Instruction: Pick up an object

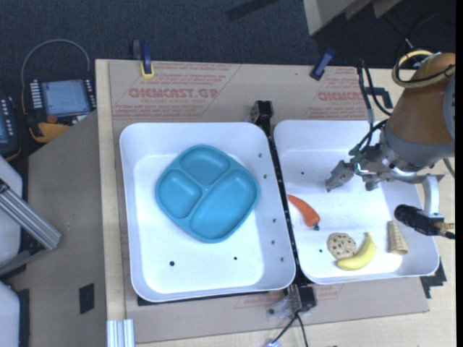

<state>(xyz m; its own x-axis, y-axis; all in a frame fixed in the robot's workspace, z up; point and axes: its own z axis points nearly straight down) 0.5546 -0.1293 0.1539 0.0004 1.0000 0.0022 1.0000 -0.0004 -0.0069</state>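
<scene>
In the right bin we see an orange carrot (pixel 304 209) lying diagonally near the left wall, a round cookie (pixel 341 245) touching a curved yellow banana (pixel 359 254), a tan wafer-like piece (pixel 396 238) just beside them

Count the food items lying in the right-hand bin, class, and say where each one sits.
4. A carrot near the bin's left wall, a cookie and a banana side by side at the front, a cone-like wafer towards the right. The arm may hide more.
</scene>
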